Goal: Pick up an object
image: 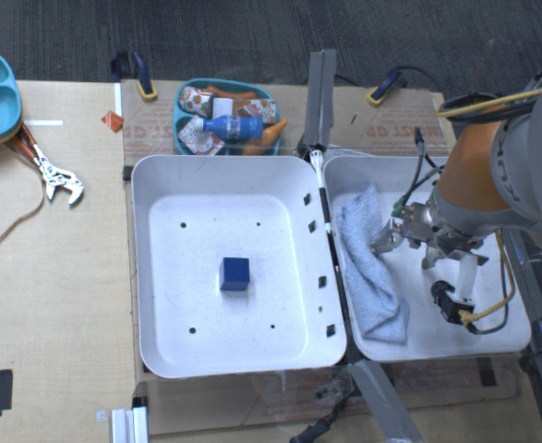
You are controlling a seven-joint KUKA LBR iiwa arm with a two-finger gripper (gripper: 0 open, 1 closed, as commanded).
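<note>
The jaws (388, 239) are sitting over the right bin (501, 340), touching the light blue cloth (370, 264); their state cannot be told. A blue cube (235, 274) is lying left of the cloth, in the left bin (160, 275).

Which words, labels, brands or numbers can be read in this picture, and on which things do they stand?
Red print on the cardboard sheet behind the bins: partly hidden and blurred, not readable.
Packages in the blue dish: labels too small and blurred to read.
Blue cube in the left bin: no marking.
Light blue towel in the right bin, the wrench and the end effector: no text can be read.
</note>
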